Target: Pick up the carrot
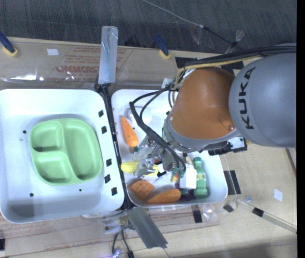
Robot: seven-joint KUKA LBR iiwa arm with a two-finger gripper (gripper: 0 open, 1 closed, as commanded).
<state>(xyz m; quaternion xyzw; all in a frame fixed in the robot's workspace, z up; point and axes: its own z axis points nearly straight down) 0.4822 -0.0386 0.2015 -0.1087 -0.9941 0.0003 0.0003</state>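
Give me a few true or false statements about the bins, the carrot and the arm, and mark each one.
1. The orange carrot lies in the right white bin. True.
2. The green divided plate sits in the right bin. False: it sits in the left white bin.
3. The grey arm with the orange band hangs over the right bin. True.
4. The carrot rests on the plate. False: it lies by the right bin's left wall.

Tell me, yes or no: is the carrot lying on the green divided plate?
No. The carrot lies in the right bin, while the green plate sits in the left bin.
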